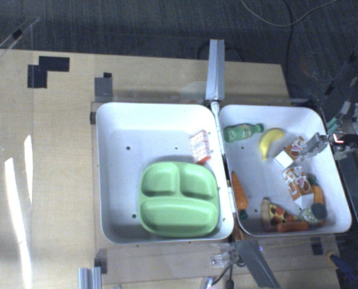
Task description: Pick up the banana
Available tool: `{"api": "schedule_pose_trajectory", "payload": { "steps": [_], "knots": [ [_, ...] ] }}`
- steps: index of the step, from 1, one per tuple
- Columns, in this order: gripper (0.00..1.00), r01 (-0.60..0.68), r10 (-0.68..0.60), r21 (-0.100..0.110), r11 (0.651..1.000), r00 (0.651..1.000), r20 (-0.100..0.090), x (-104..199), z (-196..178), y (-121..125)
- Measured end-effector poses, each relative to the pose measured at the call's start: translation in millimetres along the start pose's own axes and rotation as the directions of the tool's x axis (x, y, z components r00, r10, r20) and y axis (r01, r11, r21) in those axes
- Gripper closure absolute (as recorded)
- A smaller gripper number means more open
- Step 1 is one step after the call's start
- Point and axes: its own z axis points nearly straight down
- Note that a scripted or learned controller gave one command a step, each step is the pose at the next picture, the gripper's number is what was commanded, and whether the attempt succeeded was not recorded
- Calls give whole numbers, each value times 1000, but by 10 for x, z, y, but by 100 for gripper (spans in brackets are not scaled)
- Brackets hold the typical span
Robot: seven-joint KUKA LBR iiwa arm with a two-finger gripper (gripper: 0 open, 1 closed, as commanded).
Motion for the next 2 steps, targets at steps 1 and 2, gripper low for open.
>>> {"api": "schedule_pose_trajectory", "payload": {
  "steps": [1,2],
  "knots": [
    [0,-406,406,-1,914,914,0,82,-201,-84],
    [0,-215,215,2,977,977,0,320,476,443]
  ]
}}
